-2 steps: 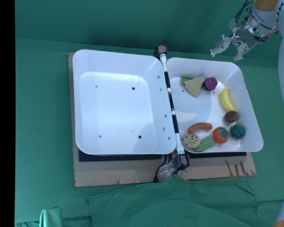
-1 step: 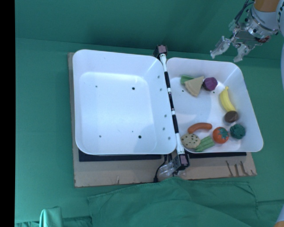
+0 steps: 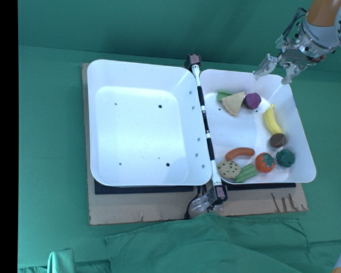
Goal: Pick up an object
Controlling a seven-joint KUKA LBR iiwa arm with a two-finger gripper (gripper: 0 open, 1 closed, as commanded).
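Up in the top right corner, there's the arm [image 3: 324,10], and its orange band catches the eye at once, a warm curved collar. Below that comes a pale grey wrist section, rounded and smooth. Then the gripper [image 3: 276,70]: a metallic, silvery-grey block with dark gaps and small fittings, too small to make out. Two light grey fingers [image 3: 264,66] stick out from it, slim, angular and pale at the tips.

No readable text, label, brand, number or sign stands on anything here.
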